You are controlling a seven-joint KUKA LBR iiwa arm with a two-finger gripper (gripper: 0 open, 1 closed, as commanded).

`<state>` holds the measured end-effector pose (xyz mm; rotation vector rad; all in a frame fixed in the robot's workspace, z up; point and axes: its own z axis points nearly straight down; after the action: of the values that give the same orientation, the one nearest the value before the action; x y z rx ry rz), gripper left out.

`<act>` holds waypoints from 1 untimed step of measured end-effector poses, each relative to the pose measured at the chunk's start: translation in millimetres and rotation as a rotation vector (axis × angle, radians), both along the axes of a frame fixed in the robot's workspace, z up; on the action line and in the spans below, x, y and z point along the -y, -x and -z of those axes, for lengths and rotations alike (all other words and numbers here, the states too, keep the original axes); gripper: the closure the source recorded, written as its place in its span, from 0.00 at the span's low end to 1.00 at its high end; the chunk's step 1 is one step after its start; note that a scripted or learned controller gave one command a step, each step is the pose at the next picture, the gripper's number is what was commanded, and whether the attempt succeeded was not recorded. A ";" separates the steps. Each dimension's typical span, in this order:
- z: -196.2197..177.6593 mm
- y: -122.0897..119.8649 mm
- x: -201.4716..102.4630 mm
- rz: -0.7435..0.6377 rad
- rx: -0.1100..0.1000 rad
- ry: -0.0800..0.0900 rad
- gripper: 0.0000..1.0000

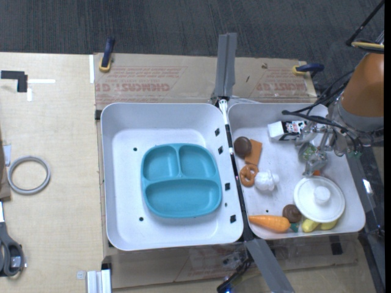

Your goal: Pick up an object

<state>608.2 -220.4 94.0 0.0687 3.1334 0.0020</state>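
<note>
Gripper [316, 159] at right of frame, above white lid [319, 198]; grasp state impossible to tell. Best lowered straight, clear of bin wall [357, 182].

arm [366, 90]: KUKA iiwa, enters from 3 o'clock edge of frame, reaching toward 9 o'clock
band: orange, rounded, at upper-right, just above wrist
wrist [357, 122]: grey, below orange band, cables looping off it toward 12 o'clock
gripper [314, 157]: two-finger, metal, pointing down & slightly toward 8 o'clock from wrist; sits over right bin's upper-right part
fingers: tips low, close to bin floor; gap btwn them too cluttered to read
</note>
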 end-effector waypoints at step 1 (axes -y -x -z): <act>0.3 -0.9 0.8 0.016 0.000 0.001 0.00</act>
<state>609.2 -221.2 93.7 0.0932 3.1330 0.0009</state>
